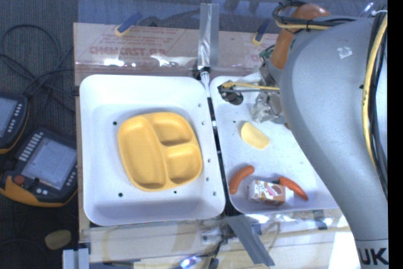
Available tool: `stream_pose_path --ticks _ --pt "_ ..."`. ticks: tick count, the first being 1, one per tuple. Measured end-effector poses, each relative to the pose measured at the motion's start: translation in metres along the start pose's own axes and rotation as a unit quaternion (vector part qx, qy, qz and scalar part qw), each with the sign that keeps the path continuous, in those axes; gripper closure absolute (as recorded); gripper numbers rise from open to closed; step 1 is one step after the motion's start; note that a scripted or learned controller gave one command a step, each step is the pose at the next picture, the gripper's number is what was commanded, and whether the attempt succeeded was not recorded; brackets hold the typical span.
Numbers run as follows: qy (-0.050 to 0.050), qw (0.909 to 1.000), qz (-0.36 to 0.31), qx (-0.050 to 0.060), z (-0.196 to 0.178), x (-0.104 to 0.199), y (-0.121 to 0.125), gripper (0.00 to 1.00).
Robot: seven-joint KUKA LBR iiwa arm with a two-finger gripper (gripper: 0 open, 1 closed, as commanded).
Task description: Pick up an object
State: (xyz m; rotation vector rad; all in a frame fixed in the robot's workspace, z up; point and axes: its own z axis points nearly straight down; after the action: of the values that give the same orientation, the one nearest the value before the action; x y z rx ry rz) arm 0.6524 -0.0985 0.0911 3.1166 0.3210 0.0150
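Camera view | left white bin: yellow three-compartment plastic tray | right white bin: pale yellow rounded block, orange sausage-shaped piece, small printed carton, orange carrot-like piece | gripper at far end, grasp state cannot be told | step: approach; next: descend onto the block.

Left bin: yellow divided tray, centred. Right bin: pale yellow block mid-bin; two orange sausages flank a small carton near front edge. Grey arm covers the bin's right side.
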Motion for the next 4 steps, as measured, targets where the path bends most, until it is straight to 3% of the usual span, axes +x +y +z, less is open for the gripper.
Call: stream_pose_path --ticks 2,3,4 --pt "-0.001 1.0 0.0 0.003 0.001 0.011 0.0 1.0" --pt "-0.001 0.9999 -0.01 0.001 0.0 -0.038 0.052 1.0" --pt "-0.001 0.9999 -0.007 0.012 0.001 0.004 0.06 1.0"
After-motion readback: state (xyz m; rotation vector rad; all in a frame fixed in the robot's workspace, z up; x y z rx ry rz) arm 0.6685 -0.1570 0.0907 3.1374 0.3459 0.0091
